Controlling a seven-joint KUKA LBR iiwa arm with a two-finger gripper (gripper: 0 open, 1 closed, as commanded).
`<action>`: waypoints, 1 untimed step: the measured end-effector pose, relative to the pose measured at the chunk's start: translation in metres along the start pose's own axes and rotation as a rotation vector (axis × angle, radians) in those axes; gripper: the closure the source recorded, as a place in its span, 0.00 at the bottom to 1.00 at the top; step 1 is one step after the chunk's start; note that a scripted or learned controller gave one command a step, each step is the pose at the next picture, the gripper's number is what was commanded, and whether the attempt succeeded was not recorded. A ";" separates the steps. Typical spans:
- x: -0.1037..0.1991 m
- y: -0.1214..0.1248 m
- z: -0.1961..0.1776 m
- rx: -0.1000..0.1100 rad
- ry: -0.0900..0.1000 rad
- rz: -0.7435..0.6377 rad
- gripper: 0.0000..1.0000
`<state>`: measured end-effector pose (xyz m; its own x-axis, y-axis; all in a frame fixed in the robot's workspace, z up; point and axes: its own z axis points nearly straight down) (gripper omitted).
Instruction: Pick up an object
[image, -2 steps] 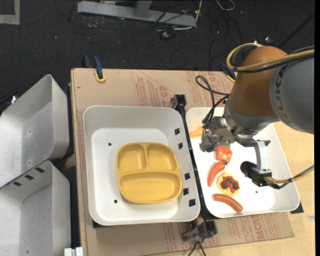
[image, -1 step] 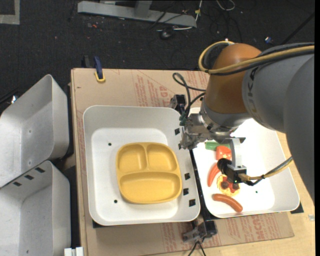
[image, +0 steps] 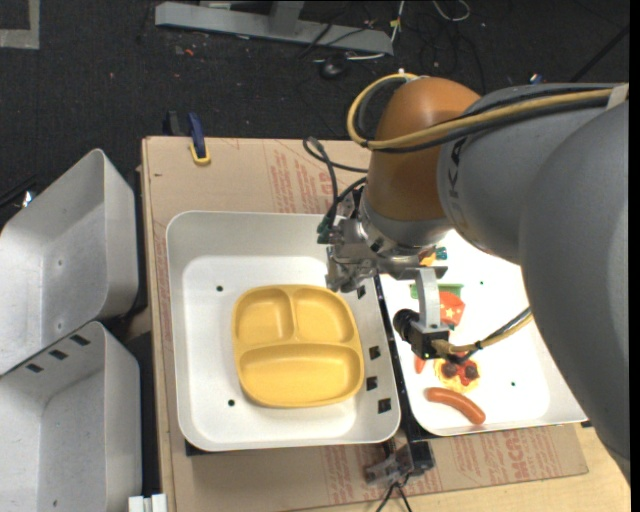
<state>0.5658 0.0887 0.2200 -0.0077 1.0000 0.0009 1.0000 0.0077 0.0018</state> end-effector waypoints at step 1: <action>0.011 0.006 -0.023 -0.001 -0.001 0.003 1.00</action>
